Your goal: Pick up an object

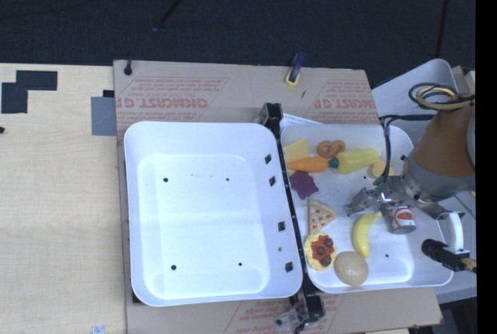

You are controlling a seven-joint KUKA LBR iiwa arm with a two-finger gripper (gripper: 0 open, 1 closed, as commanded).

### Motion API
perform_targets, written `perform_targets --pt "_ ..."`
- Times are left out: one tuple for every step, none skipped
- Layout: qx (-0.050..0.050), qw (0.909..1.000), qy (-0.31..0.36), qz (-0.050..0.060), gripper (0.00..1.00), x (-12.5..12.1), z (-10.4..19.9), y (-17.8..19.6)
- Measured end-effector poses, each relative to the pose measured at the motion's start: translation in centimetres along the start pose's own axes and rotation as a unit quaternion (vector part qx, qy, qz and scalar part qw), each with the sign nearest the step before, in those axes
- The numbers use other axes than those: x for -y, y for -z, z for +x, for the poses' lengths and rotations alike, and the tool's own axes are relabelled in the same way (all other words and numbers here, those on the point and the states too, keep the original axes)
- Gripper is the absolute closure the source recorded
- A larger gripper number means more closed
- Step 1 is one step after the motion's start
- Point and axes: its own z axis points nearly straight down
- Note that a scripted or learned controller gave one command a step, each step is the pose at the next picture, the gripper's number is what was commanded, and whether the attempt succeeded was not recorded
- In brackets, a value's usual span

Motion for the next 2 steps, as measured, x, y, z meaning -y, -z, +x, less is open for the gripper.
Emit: perform_targets --pt "0.01 0.9999 -0.006 0.004 0.0 -3.9 1.6 -0.3" --pt "0.011 0.9999 -0.008 0.006 0.0 0.2 -0.4 -0.3"
